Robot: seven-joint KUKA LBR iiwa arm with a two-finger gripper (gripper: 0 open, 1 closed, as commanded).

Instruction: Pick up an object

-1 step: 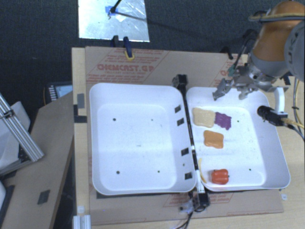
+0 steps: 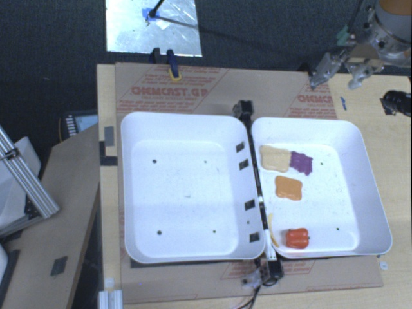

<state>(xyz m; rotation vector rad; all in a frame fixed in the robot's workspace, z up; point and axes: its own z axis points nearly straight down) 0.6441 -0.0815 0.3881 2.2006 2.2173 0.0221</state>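
While my hand (image 2: 338, 74) hovered spread at upper right, I judged it must descend toward the purple piece (image 2: 300, 162).

Single fixed camera above bench (image 2: 212, 82), angled down, both bins (image 2: 180, 140).

I read this as a robotics lab, not a home. My arm (image 2: 386, 11) works over a plywood bench (image 2: 106, 95) with two white bins (image 2: 187, 124) clipped side by side, a protective sheet printed CHEMCAST (image 2: 170, 90) beneath, aluminium framing (image 2: 22, 176) at left, dark carpet (image 2: 45, 37), and a shiny metal plate (image 2: 154, 18) on the floor.
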